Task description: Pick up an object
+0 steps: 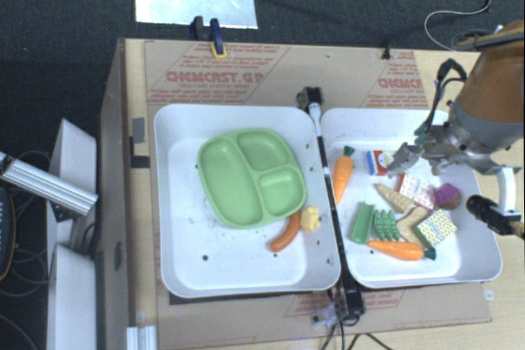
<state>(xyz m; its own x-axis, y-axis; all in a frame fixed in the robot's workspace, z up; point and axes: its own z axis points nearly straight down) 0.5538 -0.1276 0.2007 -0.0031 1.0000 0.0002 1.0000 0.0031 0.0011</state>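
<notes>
The arm reaches in from the right, its orange band (496, 82) high over the right bin (476, 258), and the gripper (408, 156) hangs low over that bin's upper middle, just above the heap of toy food. How its tool end is set cannot be told from here: the metal parts blur together against the clutter, and nothing can be seen caught in it. It sits just beside a small red and white packet (379, 162), and whether it touches that packet is unclear. Below it lie a tan wedge (394, 198), a pink patterned piece (417, 191) and a purple lump (447, 195). Further down are a green ridged item (385, 225), a green strip (362, 222), a yellow checked block (438, 227) and an orange carrot (396, 250) lying flat near the front wall. Another carrot (343, 175) leans against the divider. In the left bin (184, 258) a green sectioned plate (250, 176) rests at the centre, with a sausage (285, 234) and a small yellow piece (310, 218) just beside its lower right rim.
</notes>
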